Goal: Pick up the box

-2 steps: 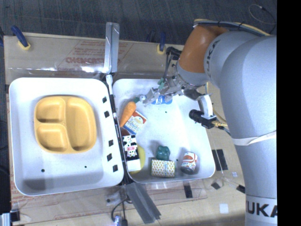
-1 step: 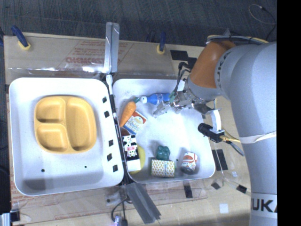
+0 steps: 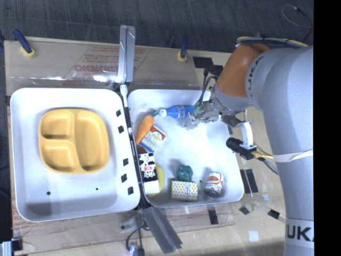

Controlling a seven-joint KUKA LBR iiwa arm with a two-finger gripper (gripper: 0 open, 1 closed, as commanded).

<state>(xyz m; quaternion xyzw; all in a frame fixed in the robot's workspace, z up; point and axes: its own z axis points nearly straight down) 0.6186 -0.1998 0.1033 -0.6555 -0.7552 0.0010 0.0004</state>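
A small yellow patterned box (image 3: 184, 190) lies near the front wall of the right bin (image 3: 229, 159). A carton with an orange, white and blue label (image 3: 153, 140) leans against the bin's left wall, and a black-and-white cow-print box (image 3: 147, 167) lies just in front of it. My gripper (image 3: 200, 114) is low at the back of the right bin. It is at the clear end of a blue-capped plastic bottle (image 3: 178, 112), well apart from all three boxes.
In the right bin there are also a carrot (image 3: 145, 127), a green toy (image 3: 185, 172), a small can (image 3: 214, 184) and a yellow item (image 3: 158, 181). The left bin (image 3: 21, 185) holds a yellow divided plate (image 3: 74, 140). The arm (image 3: 277, 100) covers the right side.
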